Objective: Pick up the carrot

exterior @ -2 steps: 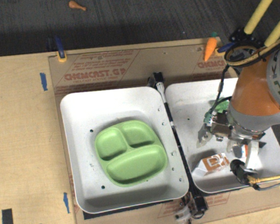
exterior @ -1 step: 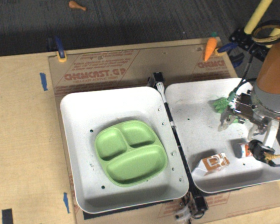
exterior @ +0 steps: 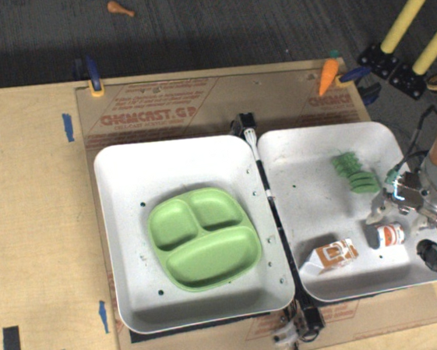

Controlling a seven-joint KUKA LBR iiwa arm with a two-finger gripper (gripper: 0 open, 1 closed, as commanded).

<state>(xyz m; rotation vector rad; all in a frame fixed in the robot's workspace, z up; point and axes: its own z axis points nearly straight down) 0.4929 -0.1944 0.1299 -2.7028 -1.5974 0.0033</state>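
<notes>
An orange, carrot-shaped thing with a green tip lies on the brown board behind the right bin, outside it and next to a blue clamp. My gripper hangs over the right side of the right bin, far in front of that orange thing. Just below the gripper sits a small white and orange item on the bin floor; whether the gripper touches it is unclear. Nothing shows between the fingers.
The left bin holds a green divided plate. In the right bin lie a green ridged piece and a tan and white toy. Another small orange thing lies on the dark floor beyond the bench. Yellow poles stand at the back right.
</notes>
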